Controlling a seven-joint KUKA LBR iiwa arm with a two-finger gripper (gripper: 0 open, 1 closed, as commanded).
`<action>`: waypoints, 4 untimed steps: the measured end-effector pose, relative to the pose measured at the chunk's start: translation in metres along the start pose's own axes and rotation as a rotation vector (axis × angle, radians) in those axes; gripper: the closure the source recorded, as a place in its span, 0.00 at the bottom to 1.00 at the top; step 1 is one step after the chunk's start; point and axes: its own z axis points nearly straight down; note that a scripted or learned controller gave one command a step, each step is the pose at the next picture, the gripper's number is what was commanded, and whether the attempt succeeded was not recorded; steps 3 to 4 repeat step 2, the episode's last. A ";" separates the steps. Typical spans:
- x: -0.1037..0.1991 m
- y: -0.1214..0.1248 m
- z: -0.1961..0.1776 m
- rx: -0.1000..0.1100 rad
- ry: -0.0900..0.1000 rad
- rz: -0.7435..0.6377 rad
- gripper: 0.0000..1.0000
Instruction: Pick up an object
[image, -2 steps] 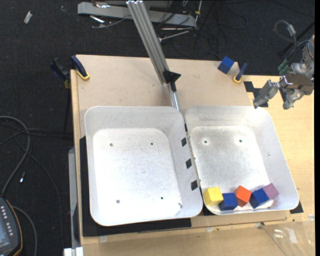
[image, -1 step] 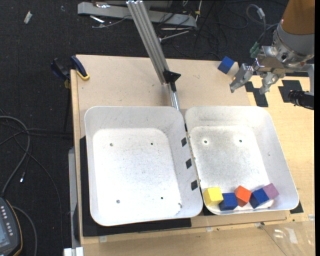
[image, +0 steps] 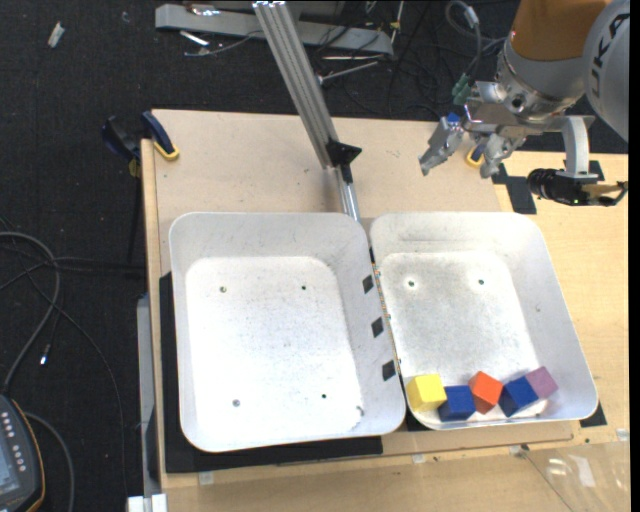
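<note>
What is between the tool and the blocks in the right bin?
Nothing visible. The tool hangs open above the bench behind the right bin, and the blocks lie along that bin's near edge, with bare bin floor between them.

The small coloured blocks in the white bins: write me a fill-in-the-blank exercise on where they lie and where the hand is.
1. All the small coloured blocks lie in the ____ shallow white bin.
2. The small yellow block sits at the ____ end of the row.
3. The small orange block lies between two ____ blocks.
4. The arm's hand hangs over the bare bench beyond the bins, holding ____.

Missing words: right; left; blue; nothing
</note>
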 end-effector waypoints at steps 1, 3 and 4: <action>-0.066 0.001 0.015 0.001 -0.004 0.014 0.00; -0.037 0.000 0.116 0.009 0.001 0.004 0.00; -0.037 0.000 0.116 0.009 0.001 0.004 0.00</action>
